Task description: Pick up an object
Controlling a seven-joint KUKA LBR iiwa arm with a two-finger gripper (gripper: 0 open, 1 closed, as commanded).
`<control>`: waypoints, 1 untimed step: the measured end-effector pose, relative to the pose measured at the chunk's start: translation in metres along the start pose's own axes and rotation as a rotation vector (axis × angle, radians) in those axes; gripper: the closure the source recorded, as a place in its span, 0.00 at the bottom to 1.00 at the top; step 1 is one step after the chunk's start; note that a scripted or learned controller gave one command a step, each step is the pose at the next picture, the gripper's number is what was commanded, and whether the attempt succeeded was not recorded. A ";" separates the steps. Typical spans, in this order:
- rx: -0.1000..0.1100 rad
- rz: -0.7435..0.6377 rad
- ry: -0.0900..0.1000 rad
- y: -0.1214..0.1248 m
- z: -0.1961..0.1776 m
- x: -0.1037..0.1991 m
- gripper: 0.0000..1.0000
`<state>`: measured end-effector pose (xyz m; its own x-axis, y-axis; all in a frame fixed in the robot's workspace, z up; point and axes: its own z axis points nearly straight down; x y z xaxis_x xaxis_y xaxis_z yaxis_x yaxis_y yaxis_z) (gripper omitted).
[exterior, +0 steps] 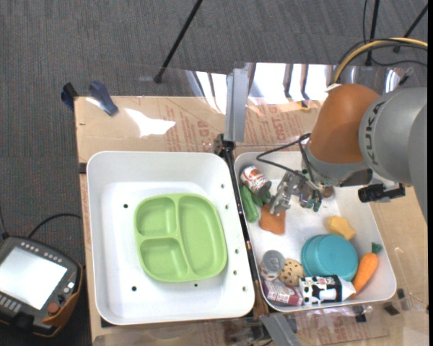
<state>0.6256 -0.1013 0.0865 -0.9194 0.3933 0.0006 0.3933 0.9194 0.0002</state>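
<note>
Arm low over the right bin, gripper among the toys.

We see the gripper (280, 202) down in the right bin (385, 251), its tips just above an orange wedge (273, 223) and beside a green pickle-like piece (250, 204); whether it is spread or closed we cannot tell. "KUKA" reads along the grey arm (393, 139). Behind the gripper lies a small can (254, 178), label unreadable. Toward the bin's front sit a teal bowl (333, 256), a carrot (368, 267), a yellow piece (340, 227), a spotted cookie (291, 271) and a cow-patterned carton (326, 289). The left bin (105, 215) holds a green divided plate (180, 236). The cardboard (195, 125) behind carries red print, not readable.
</note>
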 end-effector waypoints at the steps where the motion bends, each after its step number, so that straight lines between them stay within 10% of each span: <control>1: 0.001 0.134 0.001 0.017 -0.001 0.010 1.00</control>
<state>0.6234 -0.0814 0.0871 -0.8585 0.5128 0.0013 0.5128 0.8585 -0.0005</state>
